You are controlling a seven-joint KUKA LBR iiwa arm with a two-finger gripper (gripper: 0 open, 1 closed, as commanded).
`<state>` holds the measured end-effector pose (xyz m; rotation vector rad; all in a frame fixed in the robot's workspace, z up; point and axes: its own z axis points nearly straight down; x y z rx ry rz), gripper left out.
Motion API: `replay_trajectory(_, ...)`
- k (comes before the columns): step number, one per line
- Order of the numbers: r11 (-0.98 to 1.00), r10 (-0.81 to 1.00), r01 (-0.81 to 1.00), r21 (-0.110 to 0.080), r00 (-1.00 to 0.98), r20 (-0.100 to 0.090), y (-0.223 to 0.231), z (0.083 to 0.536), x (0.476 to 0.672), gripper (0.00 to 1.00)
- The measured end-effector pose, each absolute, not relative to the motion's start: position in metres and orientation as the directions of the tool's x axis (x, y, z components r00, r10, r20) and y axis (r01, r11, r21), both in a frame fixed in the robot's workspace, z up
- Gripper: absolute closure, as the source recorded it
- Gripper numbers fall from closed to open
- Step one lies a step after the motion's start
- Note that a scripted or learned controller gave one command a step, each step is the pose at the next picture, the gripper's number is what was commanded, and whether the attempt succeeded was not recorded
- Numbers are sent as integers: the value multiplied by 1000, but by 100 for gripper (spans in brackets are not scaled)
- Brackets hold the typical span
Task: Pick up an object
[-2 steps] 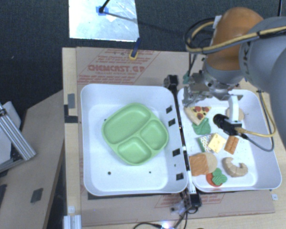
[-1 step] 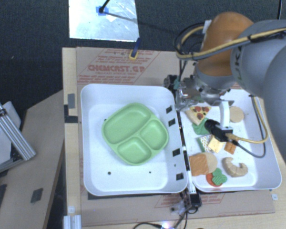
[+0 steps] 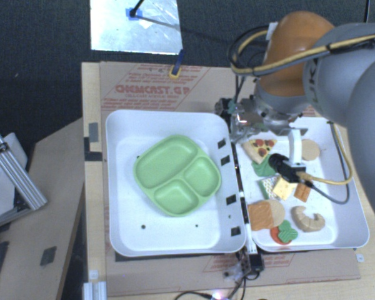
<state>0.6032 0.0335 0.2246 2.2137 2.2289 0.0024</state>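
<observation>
My gripper (image 3: 242,121) hangs below the orange wrist band, over the far left corner of the right bin (image 3: 353,220). Toy food lies in that bin. A pizza slice (image 3: 261,147) sits just in front of the gripper, and a green piece (image 3: 264,169) lies beyond it. Nearer the front are a yellow cheese wedge (image 3: 281,188), an orange cracker (image 3: 303,193), a bread slice (image 3: 265,213) and a croissant (image 3: 307,220). I see nothing held in the gripper.
The left bin (image 3: 122,230) holds a green divided plate (image 3: 177,175). A round beige cookie (image 3: 310,149) lies at the right bin's back, and a red and green piece (image 3: 284,233) at its front. The grey arm covers the bin's far right side.
</observation>
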Motion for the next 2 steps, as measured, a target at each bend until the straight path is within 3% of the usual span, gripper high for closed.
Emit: replay_trajectory(2,4,1000,1000,0,-4,0,27,215,601,100)
